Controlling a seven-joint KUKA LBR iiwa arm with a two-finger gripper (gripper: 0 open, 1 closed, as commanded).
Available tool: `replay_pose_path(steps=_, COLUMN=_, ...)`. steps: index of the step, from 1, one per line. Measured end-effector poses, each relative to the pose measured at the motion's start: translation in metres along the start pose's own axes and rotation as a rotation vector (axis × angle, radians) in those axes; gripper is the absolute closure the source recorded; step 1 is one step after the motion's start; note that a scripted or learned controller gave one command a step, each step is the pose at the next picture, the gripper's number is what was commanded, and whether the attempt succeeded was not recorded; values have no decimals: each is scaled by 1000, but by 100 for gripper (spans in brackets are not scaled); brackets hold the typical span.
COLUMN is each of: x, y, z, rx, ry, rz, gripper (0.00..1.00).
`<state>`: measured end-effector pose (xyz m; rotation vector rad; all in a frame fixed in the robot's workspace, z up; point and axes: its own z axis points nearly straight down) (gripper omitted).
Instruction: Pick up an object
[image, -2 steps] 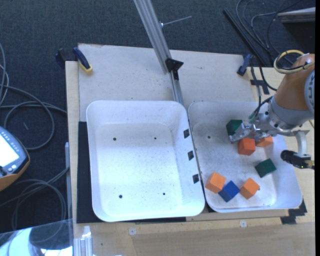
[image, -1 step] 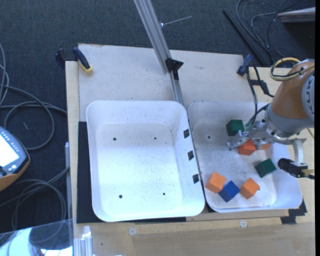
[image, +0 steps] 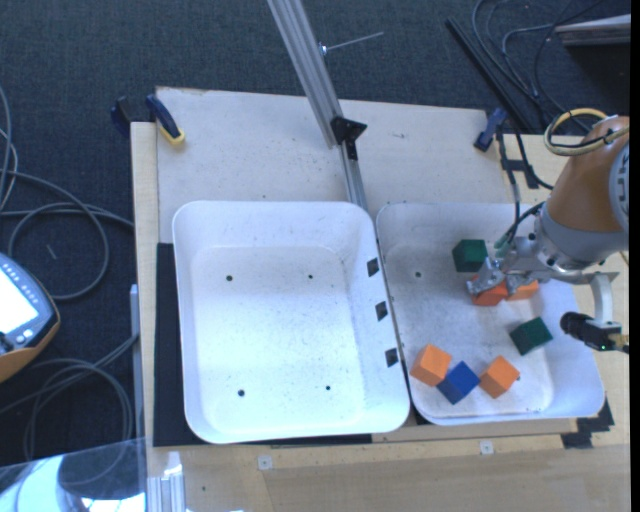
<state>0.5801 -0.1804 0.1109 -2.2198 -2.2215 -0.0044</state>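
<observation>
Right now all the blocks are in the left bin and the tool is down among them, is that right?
Not quite. The camera view shows the blocks, among them a blue block and a green block, in the right bin, not the left bin. The tool is down among them, as you said.

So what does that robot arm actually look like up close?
The arm is a fat rounded tube, orange near the wrist with a grey section below. A yellowish cable loops over it. Its small metal gripper looks silvery grey, with thin wires running to it.
</observation>
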Motion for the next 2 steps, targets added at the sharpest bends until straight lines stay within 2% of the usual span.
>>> replay_pose_path(steps=1, x=57, y=44, z=-12, rx=-2, ry=-1, rz=-6, gripper=100)
replay_pose_path(steps=2, x=116, y=78, z=-94, rx=-10, ry=-1, rz=-8, gripper=100)
